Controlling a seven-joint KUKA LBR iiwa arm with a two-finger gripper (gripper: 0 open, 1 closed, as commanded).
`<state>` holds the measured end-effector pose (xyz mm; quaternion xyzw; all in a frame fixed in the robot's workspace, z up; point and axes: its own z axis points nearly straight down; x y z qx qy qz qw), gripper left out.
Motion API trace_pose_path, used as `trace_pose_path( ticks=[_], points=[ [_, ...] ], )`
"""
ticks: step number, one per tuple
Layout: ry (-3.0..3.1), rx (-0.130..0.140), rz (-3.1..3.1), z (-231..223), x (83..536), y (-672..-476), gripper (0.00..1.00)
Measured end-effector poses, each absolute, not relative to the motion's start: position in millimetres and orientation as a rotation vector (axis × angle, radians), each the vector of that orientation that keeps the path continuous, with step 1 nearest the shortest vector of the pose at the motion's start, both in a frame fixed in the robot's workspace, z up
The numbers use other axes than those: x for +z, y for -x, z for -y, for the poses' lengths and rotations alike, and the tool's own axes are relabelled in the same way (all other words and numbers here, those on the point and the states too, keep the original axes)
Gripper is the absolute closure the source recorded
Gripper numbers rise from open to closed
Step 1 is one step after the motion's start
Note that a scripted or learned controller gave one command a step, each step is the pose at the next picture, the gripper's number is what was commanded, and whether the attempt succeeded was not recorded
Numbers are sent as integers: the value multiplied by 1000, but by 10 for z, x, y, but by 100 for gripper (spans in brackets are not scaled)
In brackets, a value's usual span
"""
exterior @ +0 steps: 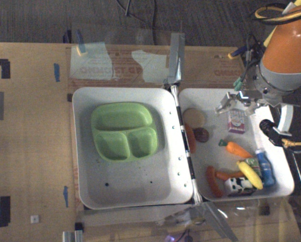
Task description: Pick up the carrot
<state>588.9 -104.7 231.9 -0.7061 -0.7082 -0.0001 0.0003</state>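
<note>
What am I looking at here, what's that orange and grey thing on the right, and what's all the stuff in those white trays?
This is one camera fixed above a workbench, looking down at a slant. The orange and grey shape is a robot arm reaching in from the right; its gripper hangs over the right bin. I can't tell how its jaws stand, and nothing is visibly held. The left bin holds a green divided plate. The right bin holds toy food: the carrot it is meant to pick up, a banana, a blue bottle, a small pink carton, a tan disc and some reddish sausage-like pieces.
</note>
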Motion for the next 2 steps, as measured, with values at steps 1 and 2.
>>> trace_pose_path(
  ticks=[1, 2],
  points=[
    [2130, -1, 2309, 1269, 1093, -5391, 0],
    [2138, -7, 2307, 1372, 865, -5210, 0]
  ],
)
